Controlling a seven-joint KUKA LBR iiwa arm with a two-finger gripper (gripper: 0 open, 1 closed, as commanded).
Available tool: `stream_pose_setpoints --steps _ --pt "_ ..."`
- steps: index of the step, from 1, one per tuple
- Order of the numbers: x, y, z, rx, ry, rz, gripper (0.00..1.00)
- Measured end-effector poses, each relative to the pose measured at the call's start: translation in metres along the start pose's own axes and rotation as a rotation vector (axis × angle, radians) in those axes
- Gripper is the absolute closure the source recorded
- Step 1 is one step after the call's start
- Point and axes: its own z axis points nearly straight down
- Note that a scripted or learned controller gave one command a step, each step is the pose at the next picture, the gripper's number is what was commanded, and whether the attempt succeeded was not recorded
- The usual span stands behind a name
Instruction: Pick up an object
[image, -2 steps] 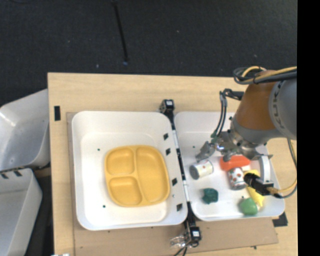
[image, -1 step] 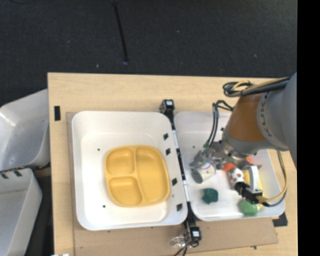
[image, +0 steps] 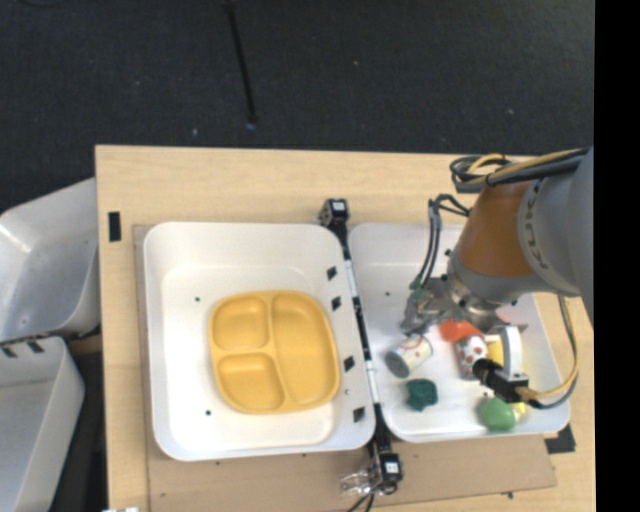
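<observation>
Yellow divided plate (image: 274, 352) in the left bin (image: 170, 420), well left of the pincer (image: 425, 318), pale wood surface (image: 220, 180), black cable (image: 240, 60) beyond.

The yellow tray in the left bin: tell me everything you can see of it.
The yellow tray looks like matte plastic, a rounded rectangle with three compartments: two side by side along its far half, one wide one nearer the camera. It lies flat, open side up, slightly rotated, near the middle of the left bin. Nothing sits in it.

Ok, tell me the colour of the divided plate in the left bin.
Yellow; the three-compartment plate shows in the camera view.
</observation>
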Motion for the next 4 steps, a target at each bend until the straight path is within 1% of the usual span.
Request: stream_pose_setpoints --steps 1,2,3,4 --pt "0.002 0.01 -0.056 -0.007 -0.002 -0.008 1.0" --pt "0.003 0.014 -0.118 -0.009 -0.003 -0.009 1.0" --pt "0.003 0.016 -0.157 -0.006 -0.002 -0.009 1.0" --pt "0.053 0.032 -0.14 -0.002 -0.003 -0.009 1.0"
